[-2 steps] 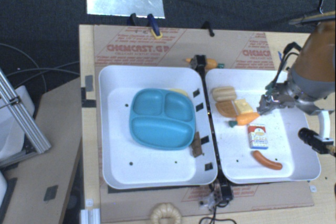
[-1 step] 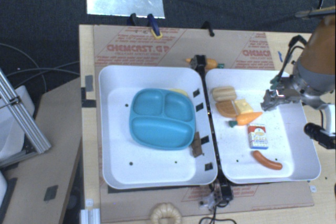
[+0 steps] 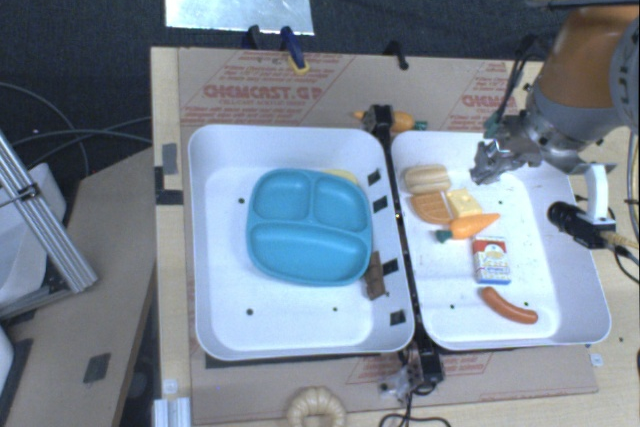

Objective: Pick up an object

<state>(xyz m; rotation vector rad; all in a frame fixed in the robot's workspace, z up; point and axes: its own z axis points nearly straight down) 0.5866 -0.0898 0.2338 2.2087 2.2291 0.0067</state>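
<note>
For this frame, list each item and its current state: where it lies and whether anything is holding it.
Gripper: above the right bin's far side, nothing visibly between its fingers.
Blue tray: flat in the left bin, compartments bare.
Bread roll: lying in the right bin, untouched.
Carrot: lying on its side, free.
Small carton: lying flat, free.
Sausage: lying near the bin's front, free.
</note>
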